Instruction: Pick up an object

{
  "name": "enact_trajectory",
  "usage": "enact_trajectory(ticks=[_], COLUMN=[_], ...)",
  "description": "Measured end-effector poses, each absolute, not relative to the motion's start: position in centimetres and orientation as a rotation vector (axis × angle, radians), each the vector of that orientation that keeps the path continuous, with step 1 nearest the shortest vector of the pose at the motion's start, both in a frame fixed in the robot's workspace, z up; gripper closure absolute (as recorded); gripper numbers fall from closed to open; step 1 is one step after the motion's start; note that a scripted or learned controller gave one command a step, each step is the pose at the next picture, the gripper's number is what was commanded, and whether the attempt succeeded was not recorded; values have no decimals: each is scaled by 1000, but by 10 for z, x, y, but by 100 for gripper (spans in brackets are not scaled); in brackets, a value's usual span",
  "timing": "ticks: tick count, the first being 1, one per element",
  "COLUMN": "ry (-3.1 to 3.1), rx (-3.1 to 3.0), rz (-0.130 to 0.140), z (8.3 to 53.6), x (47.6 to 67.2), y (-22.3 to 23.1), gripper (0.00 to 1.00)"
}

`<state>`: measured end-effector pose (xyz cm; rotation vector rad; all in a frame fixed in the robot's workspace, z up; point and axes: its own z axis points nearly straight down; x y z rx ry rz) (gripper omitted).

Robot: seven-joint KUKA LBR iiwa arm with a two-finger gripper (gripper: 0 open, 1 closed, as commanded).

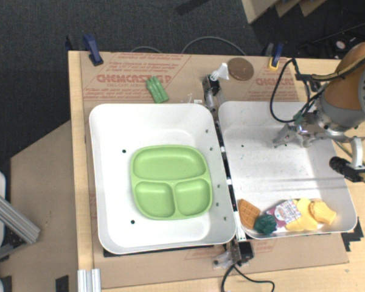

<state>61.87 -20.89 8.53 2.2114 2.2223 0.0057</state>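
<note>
Jaws (290, 137): we cannot tell their state. Toys (292, 215) at six o'clock look light, small; we'd pinch one across its middle.

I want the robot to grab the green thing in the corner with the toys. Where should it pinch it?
Probably from straight above, pinching the dark green toy across its bumpy top. It lies low in the right bin, close to the near wall, with a waffle-like piece on its left and a pink packet on its right, so a sideways approach looks blocked.
</note>
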Motion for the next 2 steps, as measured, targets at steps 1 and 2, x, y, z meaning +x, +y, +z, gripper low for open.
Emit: enact_trajectory(ticks=[1, 2], ry=[2218, 2239], rx=[2211, 2232], rz=[6, 5], z=[135, 86], x=[670, 667], y=[-224, -218], gripper=[0, 0])
